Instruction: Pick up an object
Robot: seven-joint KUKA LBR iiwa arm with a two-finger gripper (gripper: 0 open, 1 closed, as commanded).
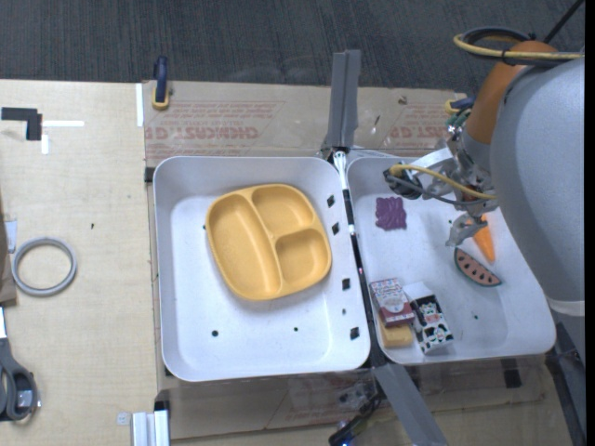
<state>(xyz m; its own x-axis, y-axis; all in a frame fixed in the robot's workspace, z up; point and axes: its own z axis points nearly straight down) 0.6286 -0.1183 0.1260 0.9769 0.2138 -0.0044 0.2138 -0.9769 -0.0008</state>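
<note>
The right bin (521, 328) holds several small items. A purple grape bunch (391, 213) lies near its far left. At mid right an orange carrot piece (484, 242) sits just above a watermelon slice (477, 269). Two small printed boxes (390, 300) (430, 323) and a yellow block (398, 335) lie at the near left. My gripper (463, 228) hangs low over the right bin, right beside the carrot piece and a little above the watermelon slice. The grey arm (544, 165) covers the bin's right side.
A yellow divided plate (270, 242) fills the middle of the left bin (181, 342). On the bench at left lie a grey tape ring (42, 266) and scissors (17, 390). A grey divider post (344, 100) rises between the bins.
</note>
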